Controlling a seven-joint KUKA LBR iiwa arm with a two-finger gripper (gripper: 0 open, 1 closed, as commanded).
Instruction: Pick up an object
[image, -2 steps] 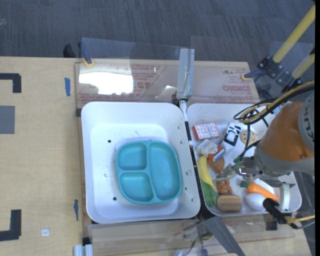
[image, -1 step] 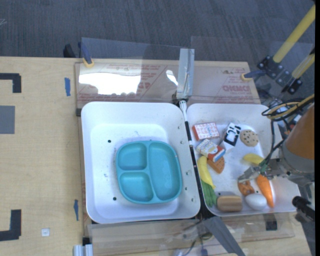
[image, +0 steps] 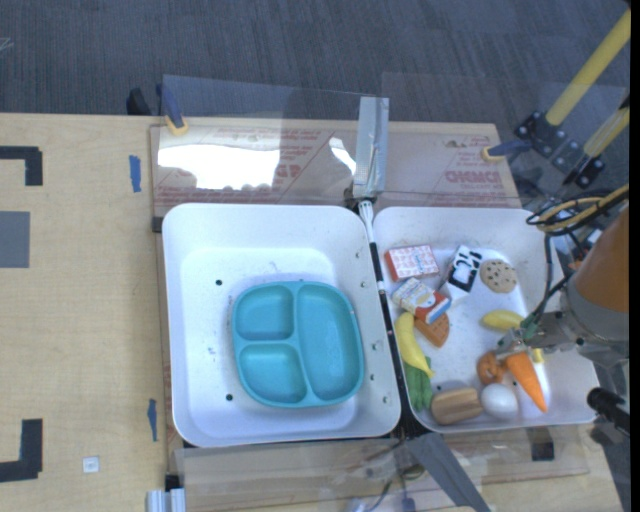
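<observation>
The right bin (image: 560, 405) holds several toy foods. Among them are a red and white box (image: 411, 261), a black and white piece (image: 463, 268), a cookie (image: 496, 274), a small yellow banana (image: 502, 320), a long yellow and green corn cob (image: 412, 352), a brown bread roll (image: 456, 405), a white egg (image: 498, 400), a small orange fruit (image: 488, 367) and an orange carrot (image: 528, 380). My gripper (image: 525, 340) reaches in from the right. It hangs low at the bin's right side, just above the carrot's top end and beside the banana.
The left bin (image: 190, 240) bears a teal divided plate (image: 296, 342). A clear plastic sheet and a metal post (image: 370, 150) stand behind the bins. Cables and yellow bars (image: 590, 70) crowd the right edge near the arm (image: 605, 285).
</observation>
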